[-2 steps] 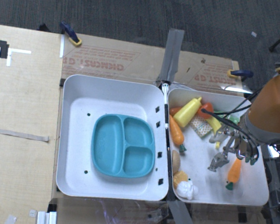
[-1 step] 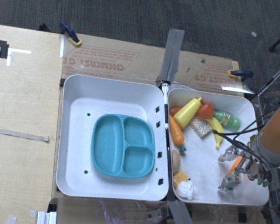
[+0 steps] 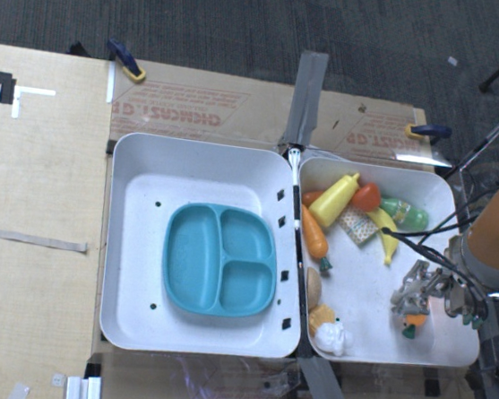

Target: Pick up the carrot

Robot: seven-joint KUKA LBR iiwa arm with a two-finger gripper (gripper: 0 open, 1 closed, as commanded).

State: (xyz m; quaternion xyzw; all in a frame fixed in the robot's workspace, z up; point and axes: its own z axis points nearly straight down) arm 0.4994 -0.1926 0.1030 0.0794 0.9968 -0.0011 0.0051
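The carrot (image 3: 314, 234) is orange with a green stub at its near end. It lies along the left wall of the right bin (image 3: 447, 354), pointing toward me. My gripper (image 3: 412, 301) hangs over the right part of that bin, well to the right of the carrot and apart from it. Right below the gripper sits a small orange and green piece (image 3: 413, 324); I cannot make out whether it is held or just lying on the bin floor.
Behind the carrot are a yellow bottle (image 3: 335, 198), a red tomato (image 3: 366, 197), a green item (image 3: 406, 213), a banana (image 3: 386, 234) and a tan cracker (image 3: 355, 225). A beige piece (image 3: 313, 286) and a white lump (image 3: 332, 338) lie nearer. A blue divided plate (image 3: 221, 260) sits in the left bin (image 3: 129, 224).
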